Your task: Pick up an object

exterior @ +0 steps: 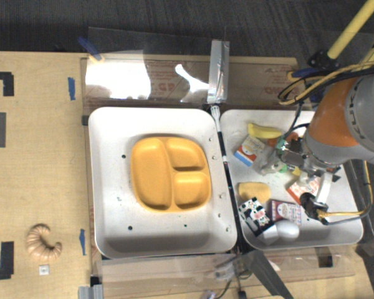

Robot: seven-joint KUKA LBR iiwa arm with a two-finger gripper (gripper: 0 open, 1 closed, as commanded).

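The arm (pixel 346 120) reaches into the right bin (pixel 349 226), its tool (pixel 285 157) low among the clutter; whether it is wide, narrow or holding anything cannot be told. Around it lie a banana (pixel 263 131), a small carton (pixel 249 149), a yellow block (pixel 254 190), a black-and-white patterned piece (pixel 254 212) and a dark box (pixel 287 212). The left bin (pixel 106 167) holds a yellow divided tray (pixel 170 171). A tan curled object (pixel 43 242) rests on the surface (pixel 31 167)
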